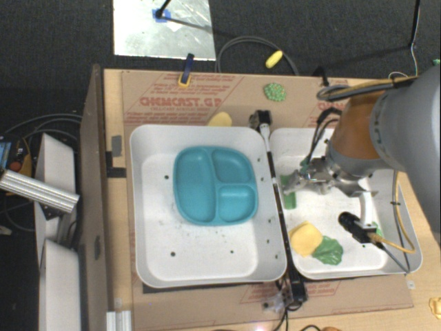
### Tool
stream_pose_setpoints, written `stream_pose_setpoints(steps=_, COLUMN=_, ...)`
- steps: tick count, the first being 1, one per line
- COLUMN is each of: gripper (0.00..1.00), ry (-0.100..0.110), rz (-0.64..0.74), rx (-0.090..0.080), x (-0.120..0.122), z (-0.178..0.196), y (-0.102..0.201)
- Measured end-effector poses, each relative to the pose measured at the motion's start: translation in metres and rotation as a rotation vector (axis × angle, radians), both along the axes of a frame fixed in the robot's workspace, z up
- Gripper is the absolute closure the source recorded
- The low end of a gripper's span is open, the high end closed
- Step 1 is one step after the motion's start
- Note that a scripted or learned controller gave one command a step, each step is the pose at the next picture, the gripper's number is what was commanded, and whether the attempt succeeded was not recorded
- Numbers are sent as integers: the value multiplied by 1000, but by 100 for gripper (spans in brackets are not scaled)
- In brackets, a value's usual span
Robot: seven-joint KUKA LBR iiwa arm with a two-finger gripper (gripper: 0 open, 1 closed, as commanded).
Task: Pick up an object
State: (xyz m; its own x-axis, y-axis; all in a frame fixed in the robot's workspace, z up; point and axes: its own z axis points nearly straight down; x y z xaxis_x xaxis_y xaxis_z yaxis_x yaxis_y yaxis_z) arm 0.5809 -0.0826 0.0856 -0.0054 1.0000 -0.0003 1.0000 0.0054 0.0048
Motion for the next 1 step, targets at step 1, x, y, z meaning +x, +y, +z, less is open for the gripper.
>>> stream_pose_setpoints(steps=1, gripper=0, ry=0, rz=-1, rx=-1, x=22, z=0, y=-15)
